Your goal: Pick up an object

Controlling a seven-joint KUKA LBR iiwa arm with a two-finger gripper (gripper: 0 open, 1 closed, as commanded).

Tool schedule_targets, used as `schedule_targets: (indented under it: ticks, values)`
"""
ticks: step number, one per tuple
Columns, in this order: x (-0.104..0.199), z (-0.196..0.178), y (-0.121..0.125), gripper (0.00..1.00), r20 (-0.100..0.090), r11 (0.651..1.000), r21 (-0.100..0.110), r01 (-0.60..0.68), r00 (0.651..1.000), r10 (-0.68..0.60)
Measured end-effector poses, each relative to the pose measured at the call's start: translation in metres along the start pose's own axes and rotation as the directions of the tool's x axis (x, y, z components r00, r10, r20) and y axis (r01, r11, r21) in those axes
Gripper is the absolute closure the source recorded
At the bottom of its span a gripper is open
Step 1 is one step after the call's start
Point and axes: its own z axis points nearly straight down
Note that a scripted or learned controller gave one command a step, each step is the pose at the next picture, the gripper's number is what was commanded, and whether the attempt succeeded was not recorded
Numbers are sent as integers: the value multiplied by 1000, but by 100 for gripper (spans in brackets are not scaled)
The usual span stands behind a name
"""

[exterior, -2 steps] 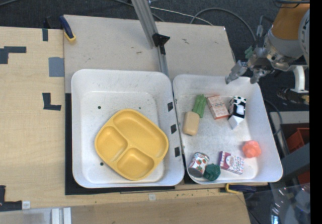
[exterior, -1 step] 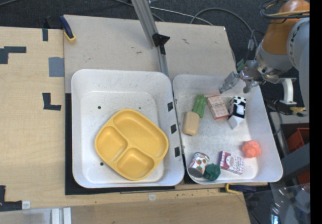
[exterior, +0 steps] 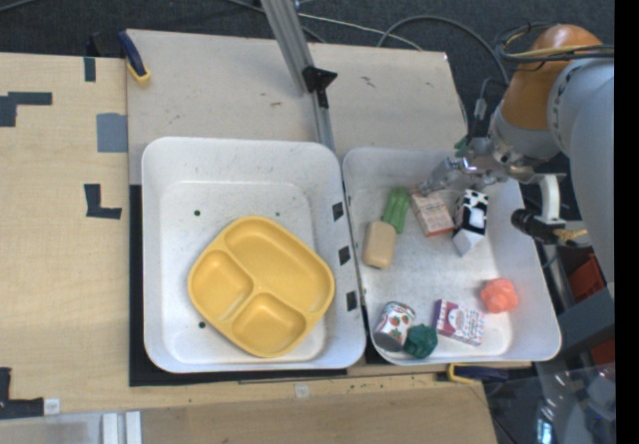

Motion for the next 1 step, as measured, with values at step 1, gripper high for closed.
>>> schedule_targets:
  ticks: [1]
  values:
    - [0,-14,1,100,1,1000,-3,2,1000,-2]
